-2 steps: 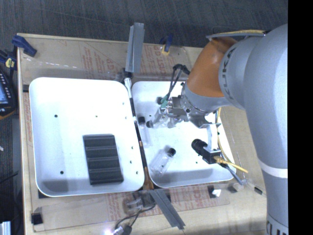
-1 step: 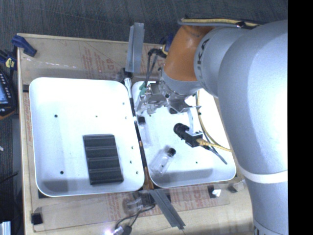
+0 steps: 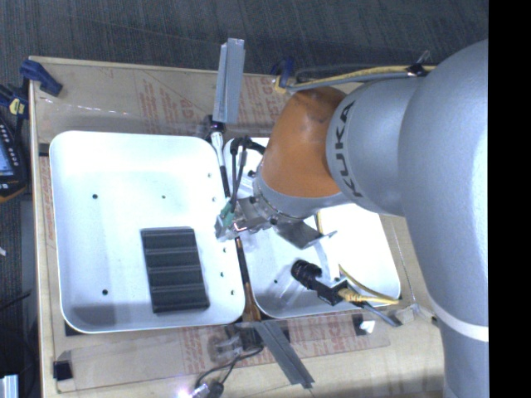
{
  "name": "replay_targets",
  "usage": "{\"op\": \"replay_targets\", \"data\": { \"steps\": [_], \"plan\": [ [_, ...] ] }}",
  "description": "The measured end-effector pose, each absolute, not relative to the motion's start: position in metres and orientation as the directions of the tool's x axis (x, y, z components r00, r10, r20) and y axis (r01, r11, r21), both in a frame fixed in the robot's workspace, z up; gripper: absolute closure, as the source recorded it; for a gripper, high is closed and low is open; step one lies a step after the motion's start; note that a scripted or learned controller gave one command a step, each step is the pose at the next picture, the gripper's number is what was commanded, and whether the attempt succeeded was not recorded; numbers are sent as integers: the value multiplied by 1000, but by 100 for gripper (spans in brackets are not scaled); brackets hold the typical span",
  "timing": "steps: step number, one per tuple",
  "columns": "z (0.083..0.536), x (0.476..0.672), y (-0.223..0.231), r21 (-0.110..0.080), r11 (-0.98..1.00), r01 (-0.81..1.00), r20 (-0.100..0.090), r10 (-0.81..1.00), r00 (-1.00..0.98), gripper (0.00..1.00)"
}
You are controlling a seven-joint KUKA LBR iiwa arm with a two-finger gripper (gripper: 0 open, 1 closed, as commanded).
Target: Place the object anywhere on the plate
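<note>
We see the grey arm [image 3: 415, 131] blocking most of the right bin [image 3: 274, 297], its bulk cut off at the frame's bottom. The gripper [image 3: 235, 220] is too small and cluttered for us to read. A dark device [image 3: 7, 152] is cropped at left.

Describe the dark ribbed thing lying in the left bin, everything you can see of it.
The dark ribbed block is a flat, near-black rectangle with four raised bands running across its width, matte like rubber or plastic. It lies flat on the floor of the left bin, in the lower middle part, its long side running roughly top to bottom and tilted slightly. Its lower end sits close to the bin's near wall. Nothing rests on it, and the arm is off to its right, not touching it.
</note>
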State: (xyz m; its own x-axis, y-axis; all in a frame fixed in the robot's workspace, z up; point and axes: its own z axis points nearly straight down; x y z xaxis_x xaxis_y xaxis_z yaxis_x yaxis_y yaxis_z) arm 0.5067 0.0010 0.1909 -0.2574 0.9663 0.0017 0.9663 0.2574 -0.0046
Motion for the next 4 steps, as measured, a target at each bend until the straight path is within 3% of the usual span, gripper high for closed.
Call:
{"op": "replay_targets", "data": {
  "steps": [1, 2, 3, 4],
  "plan": [
    [191, 656, 12, -2, 394, 919, 1, 919, -394, 100],
    [175, 656, 106, -2, 37, 999, 0, 999, -37, 100],
    [90, 574, 111, -6, -134, 991, -2, 991, 134, 100],
    [95, 550, 118, 5, -540, 842, 6, 842, 540, 100]
  ]
}}
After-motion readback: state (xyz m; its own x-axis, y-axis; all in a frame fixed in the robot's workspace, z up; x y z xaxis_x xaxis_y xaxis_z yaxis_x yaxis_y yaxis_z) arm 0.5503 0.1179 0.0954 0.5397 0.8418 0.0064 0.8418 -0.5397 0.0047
